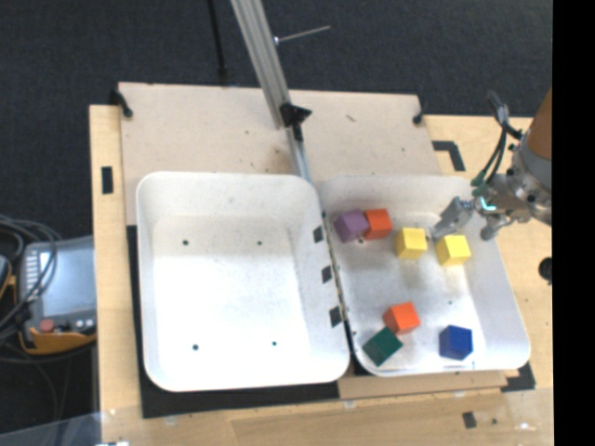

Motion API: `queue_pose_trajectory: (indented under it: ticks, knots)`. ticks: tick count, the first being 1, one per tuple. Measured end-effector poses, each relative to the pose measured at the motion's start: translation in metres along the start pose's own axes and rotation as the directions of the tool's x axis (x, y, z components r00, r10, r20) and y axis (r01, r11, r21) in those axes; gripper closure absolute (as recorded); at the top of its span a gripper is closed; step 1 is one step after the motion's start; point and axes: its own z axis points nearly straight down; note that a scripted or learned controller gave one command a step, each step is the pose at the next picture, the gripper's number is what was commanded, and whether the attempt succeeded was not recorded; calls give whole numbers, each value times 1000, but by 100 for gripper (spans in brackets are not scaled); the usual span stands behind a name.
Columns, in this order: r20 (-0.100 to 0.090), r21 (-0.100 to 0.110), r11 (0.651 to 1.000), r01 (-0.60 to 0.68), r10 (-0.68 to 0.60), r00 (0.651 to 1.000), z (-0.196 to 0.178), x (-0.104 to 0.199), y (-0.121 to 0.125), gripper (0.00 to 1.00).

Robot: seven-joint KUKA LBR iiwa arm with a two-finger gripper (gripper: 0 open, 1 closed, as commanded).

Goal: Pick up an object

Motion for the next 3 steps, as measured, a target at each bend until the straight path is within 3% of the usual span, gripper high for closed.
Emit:
queue_pose_trajectory:
  ticks: [1,3]
  knots:
    - [1,-5,1000,-1,1,1000,-2,0,1,0]
    - [2,0,1000,-6,6,1000,99,-3,-3,0]
